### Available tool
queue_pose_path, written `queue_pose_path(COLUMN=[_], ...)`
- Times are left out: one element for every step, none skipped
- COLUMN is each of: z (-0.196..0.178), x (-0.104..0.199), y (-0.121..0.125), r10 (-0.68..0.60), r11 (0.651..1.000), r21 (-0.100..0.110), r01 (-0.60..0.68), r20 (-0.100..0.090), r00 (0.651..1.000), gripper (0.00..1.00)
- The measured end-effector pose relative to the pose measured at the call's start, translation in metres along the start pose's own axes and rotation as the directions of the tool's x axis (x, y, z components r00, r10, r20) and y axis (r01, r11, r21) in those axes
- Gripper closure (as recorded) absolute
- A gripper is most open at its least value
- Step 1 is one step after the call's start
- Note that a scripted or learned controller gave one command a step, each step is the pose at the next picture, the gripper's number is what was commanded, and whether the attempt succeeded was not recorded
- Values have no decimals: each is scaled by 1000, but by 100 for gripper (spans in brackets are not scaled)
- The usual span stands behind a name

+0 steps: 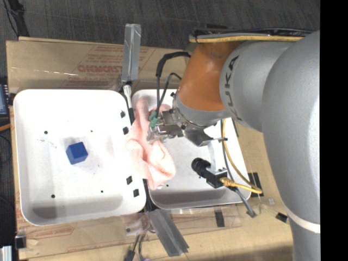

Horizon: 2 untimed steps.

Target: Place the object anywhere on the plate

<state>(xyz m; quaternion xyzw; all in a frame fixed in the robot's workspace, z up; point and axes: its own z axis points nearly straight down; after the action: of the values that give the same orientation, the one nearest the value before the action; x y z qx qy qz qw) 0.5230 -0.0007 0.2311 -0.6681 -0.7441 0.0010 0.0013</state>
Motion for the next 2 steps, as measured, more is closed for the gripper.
queue_pose_path(z=[-8, 8], x=[45, 89], y=[20, 37], r10=[-396, -726], r11=[918, 688], r21=[0, 2], r01=[396, 726], r20=[1, 0], r00=[918, 688], gripper=[100, 100])
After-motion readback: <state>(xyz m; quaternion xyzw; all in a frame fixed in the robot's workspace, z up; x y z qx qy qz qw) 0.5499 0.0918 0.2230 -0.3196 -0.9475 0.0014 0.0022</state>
